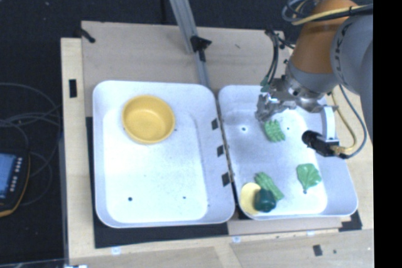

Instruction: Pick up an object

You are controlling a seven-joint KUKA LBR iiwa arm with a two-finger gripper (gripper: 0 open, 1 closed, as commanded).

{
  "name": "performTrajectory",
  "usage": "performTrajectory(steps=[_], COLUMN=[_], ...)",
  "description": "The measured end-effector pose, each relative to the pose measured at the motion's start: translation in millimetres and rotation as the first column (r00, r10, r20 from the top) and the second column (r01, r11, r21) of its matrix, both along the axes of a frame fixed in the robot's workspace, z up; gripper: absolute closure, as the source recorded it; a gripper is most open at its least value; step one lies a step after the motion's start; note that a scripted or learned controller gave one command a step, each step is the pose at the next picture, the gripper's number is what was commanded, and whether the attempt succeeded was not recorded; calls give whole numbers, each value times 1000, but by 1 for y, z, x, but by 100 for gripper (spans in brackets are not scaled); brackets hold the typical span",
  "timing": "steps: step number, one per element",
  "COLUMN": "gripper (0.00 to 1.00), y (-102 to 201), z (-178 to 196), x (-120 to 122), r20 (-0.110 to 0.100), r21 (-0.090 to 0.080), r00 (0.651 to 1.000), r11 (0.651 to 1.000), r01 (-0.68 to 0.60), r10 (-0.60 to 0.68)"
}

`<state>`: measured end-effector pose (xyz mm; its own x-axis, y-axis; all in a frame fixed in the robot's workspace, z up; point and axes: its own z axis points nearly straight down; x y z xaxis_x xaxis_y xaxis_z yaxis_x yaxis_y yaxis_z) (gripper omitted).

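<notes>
In the right bin [235, 107] my gripper [266, 111] hangs low at the upper middle. A small ridged green piece [274, 131] lies just below and to the right of its tip, on the bin floor. Another green ridged piece [269, 184] lies near the bin's front, beside a dark teal ball [265, 201] resting on a yellow object [249, 195]. A green leaf-shaped piece [308, 176] sits at the front right. The view does not reveal whether anything is between the fingers.
A yellow bowl [148, 119] stands in the upper left of the left bin [157, 198]. A grey metal post [179, 3] slants up from the divider between the bins. Cables and a black connector [317, 142] hang off the wrist over the right bin.
</notes>
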<state>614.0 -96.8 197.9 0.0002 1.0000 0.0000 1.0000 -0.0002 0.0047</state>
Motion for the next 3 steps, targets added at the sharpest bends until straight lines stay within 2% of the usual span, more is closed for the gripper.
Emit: performTrajectory(steps=[1, 2, 3], gripper=[100, 100, 100], y=[-1, 54, 106], z=[53, 61, 52], x=[1, 9, 23], r20=[0, -3, -5], r21=[0, 1, 0], r00=[1000, 1000, 1000], r11=[1000, 1000, 1000], r01=[0, -4, -3], r10=[0, 4, 3])
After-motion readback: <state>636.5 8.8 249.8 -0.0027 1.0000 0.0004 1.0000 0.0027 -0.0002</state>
